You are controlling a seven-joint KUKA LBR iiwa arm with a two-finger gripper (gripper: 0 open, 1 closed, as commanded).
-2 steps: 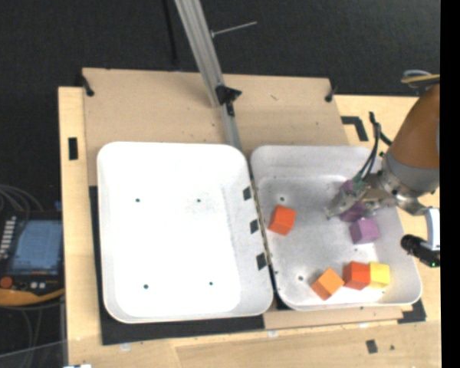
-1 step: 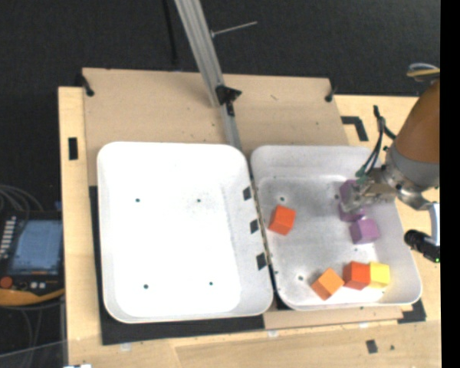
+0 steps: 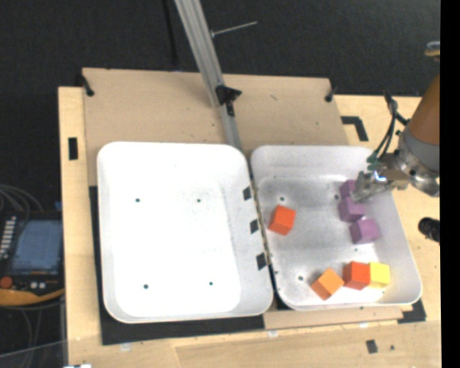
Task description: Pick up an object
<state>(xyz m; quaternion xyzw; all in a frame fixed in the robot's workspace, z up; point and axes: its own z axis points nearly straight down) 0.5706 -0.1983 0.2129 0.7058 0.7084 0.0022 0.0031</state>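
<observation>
Blocks are what I am after, and six of them lie in the right bin (image 3: 310, 176). The upper purple block (image 3: 348, 206) sits toward that bin's far right side, and my jaws hang directly over its top edge, so close that they seem to touch it. From this slant I cannot tell whether my jaws are released or clenched, and nothing shows gripped between them. The lower purple block (image 3: 365, 229) lies just beside the first one, a little nearer the right bin's front wall. A lone orange block (image 3: 282, 219) rests near the bin's left wall, well apart from the purple pair. Along the front wall of the bin three more sit in a row: a second orange block (image 3: 328, 283), tilted, then a red block (image 3: 357, 274) touching a yellow block (image 3: 379, 273) in the front right corner.

My wrist, with the orange band (image 3: 430, 119) above it, comes in over the right bin's right rim. The left bin (image 3: 176, 228) lies flush against the right bin's left rim. Both rest on the desk (image 3: 161, 107). A slanted metal rail (image 3: 202, 44) runs away from the right bin's far left corner. A handheld pendant (image 3: 29, 253) lies well beyond the left bin, off the desk.
</observation>
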